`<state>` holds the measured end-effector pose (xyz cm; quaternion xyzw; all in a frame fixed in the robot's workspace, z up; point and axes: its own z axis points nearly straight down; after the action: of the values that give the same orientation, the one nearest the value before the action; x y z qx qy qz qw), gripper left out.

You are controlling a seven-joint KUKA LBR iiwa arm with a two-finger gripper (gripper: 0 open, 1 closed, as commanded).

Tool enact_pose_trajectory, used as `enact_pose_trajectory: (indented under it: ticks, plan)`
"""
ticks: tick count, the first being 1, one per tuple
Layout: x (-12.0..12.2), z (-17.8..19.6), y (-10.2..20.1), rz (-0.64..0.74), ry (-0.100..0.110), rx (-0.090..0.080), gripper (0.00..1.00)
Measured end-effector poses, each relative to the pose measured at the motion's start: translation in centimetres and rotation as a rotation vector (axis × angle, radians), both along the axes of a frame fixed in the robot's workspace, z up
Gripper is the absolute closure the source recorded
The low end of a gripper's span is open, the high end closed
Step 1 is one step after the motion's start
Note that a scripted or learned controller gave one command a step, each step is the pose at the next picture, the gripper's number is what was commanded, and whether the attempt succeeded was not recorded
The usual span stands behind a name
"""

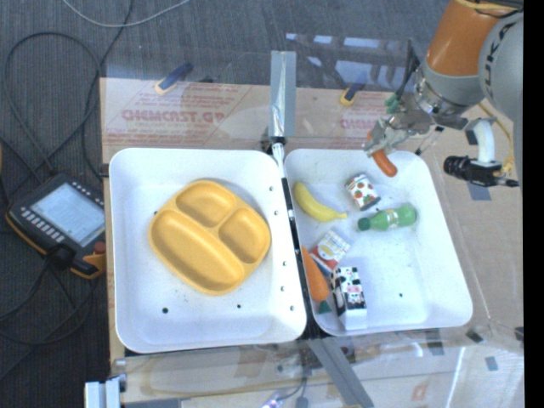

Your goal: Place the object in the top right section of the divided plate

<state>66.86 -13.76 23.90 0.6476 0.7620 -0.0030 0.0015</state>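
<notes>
Closest to the lens, a black-and-white cow-print carton lies at the near edge of the right bin, with an orange carrot just beside it on the left and a small red-and-white packet just behind. At the far corner of that bin sits the small orange-red sausage, a short rounded piece lying at a slant close to the back wall. It is directly under the gripper, which hangs over the bin's back rim on the grey arm with its orange band. Whether the gripper is open or closed, and whether it grips the sausage or only touches it, cannot be told at this angle. Spreading out from there, a strawberry-print cup lies near the sausage toward the bin's middle. A green bottle lies on its side just in front of the cup, and a yellow banana lies along the left wall. Across the metal divider, the left bin bears the yellow divided plate, turned at an angle, well apart from the sausage. A handheld control pendant rests on the dark floor to the far left of the bench
</notes>
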Motion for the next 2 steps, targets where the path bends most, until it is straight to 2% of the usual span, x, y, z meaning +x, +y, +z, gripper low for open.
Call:
enact_pose_trajectory:
  ticks: [1,2]
  plan:
    - [-3.4,-5.2,7.3,0.104,0.002,0.007,1.00]
    - [-8.9,-5.6,12.8,0.053,0.001,0.008,1.00]
